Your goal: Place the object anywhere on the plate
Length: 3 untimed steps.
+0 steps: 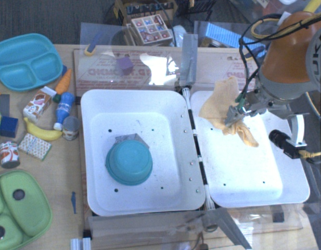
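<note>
A tan cloth [221, 102] hangs bunched over the back left of the right bin [254, 184]. My gripper [235, 116] is at the cloth's middle, and its fingers pinch the fabric, which drapes away on both sides. One end of the cloth trails toward the bin's centre. The round blue plate [130, 162] lies in the left bin [98, 113], front of centre and well to the left of the gripper. A grey scrap [128, 138] peeks out from behind the plate.
The divider between the two bins [194, 139] runs between cloth and plate. On the bench to the left lie a teal divided tray [27, 61], a green tray [17, 210], a banana [41, 130], a blue bottle [63, 110] and small packets.
</note>
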Each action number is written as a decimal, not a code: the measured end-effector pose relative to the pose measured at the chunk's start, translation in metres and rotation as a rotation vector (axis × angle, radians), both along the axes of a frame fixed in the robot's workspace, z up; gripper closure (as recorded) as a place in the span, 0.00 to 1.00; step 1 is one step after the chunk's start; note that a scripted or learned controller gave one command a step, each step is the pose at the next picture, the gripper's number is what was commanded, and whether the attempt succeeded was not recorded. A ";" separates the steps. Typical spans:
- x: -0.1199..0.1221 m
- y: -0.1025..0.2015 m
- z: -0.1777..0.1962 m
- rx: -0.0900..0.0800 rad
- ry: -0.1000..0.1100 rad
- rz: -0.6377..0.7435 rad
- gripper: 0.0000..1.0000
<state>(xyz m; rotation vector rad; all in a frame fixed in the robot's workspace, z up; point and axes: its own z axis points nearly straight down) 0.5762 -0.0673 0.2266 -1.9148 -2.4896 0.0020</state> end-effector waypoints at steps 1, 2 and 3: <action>0.004 0.089 -0.029 0.001 0.005 0.126 1.00; -0.066 0.158 -0.044 0.001 0.006 0.321 1.00; -0.008 0.131 -0.044 -0.001 -0.001 0.004 1.00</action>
